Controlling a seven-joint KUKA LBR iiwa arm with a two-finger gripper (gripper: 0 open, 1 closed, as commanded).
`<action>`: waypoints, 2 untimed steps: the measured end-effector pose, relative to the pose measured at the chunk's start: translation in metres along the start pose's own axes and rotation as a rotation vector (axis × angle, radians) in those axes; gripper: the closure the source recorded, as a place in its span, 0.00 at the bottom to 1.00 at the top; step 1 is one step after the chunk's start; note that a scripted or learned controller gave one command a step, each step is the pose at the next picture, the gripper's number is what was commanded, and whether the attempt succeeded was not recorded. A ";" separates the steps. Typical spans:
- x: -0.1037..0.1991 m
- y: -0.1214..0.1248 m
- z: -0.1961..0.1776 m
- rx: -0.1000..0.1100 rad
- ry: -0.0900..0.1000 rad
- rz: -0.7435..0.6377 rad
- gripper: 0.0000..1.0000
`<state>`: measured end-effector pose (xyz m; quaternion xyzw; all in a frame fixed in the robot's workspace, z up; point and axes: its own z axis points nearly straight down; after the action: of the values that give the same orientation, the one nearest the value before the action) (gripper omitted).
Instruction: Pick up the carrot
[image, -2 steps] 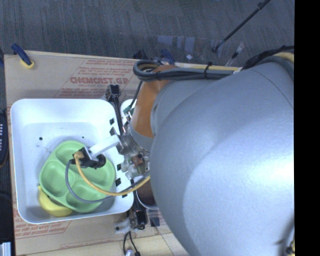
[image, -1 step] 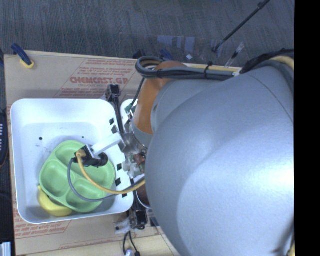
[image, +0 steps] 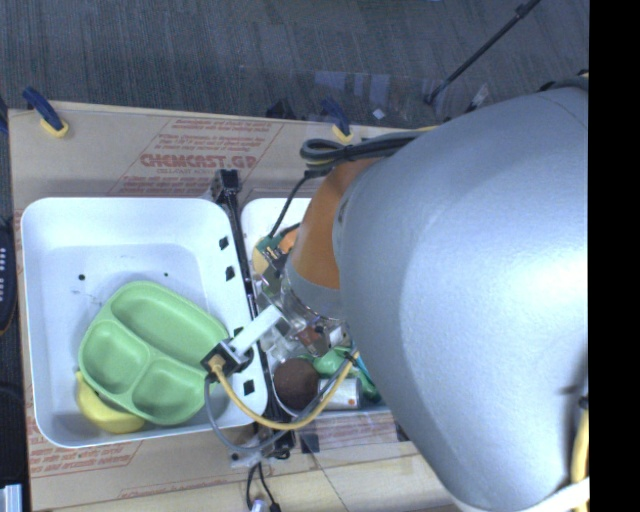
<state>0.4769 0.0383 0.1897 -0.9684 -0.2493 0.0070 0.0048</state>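
Over the right bin (image: 262, 215), hand (image: 290, 335) lowered among clutter, grip state unclear, orange carrot (image: 287, 240) just above it

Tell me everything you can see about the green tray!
The green tray looks like smooth, light green plastic with rounded corners. It has three shallow sections: one big one on top and two smaller ones below. It lies in the left white bin, tilted, leaning toward the bin's right wall. A yellow thing pokes out from under its lower left corner. A white bracket from the robot's wrist reaches over its right edge.
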 end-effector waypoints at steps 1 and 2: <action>0.027 -0.054 -0.012 -0.003 0.000 0.101 1.00; 0.027 -0.056 -0.021 0.005 -0.008 0.088 1.00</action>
<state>0.4740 0.1003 0.2110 -0.9784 -0.2065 0.0117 0.0061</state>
